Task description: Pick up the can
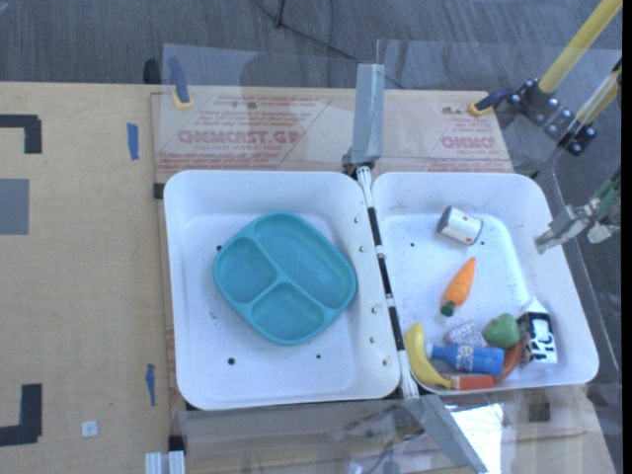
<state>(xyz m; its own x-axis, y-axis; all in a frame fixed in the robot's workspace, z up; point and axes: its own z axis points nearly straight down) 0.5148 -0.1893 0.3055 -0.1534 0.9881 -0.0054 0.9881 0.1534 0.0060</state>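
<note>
White can (459, 225) lies on its side, well left of the hand (578, 223); its grip state unclear.

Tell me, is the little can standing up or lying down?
Lying down. The can rests on its side in the right bin, its round end facing left, above the carrot.
</note>
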